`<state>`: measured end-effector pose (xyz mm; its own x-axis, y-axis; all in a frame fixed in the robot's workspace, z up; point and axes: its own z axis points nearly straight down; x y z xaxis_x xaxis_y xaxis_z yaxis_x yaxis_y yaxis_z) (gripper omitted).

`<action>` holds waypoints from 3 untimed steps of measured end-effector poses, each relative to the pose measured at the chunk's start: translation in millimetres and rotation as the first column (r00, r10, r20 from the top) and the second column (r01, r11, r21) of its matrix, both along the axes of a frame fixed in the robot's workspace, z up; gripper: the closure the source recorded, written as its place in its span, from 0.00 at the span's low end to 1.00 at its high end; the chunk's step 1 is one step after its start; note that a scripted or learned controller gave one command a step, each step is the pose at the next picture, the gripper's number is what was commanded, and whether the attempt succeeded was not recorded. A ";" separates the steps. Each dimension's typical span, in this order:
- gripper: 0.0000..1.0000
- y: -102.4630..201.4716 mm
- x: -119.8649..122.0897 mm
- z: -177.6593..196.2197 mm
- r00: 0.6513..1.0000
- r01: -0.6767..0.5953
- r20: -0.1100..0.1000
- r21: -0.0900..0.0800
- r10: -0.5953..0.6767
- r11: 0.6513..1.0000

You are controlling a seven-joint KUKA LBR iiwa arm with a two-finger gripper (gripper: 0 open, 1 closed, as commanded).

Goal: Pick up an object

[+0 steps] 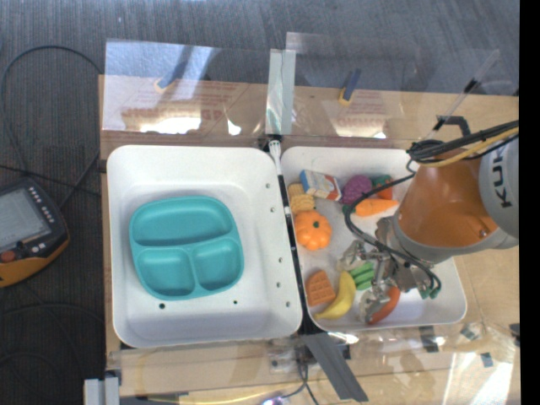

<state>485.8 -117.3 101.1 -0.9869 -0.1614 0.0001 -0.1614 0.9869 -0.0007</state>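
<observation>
The right bin [451, 306] holds several toy foods: an orange pumpkin [312, 229], a yellow banana [340, 296], a brown waffle-like piece [320, 287], a purple grape bunch [359, 187], a carrot [375, 207], a white carton [320, 184], a green piece [364, 273] and a red-orange piece [383, 305]. My gripper [378, 277] hangs low over the front of this bin, right above the green and red-orange pieces. The arm's orange band [443, 205] hides the bin's right part.
The left bin [135, 167] carries a teal divided tray [186, 245]. A clear divider [281, 91] stands upright behind the seam between the bins. A handheld pendant [25, 226] lies on the floor at far left. Cables [460, 137] trail from the arm at the right.
</observation>
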 end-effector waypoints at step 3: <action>1.00 -104.5 65.7 57.7 0.834 -0.552 0.004 0.001 0.552 0.834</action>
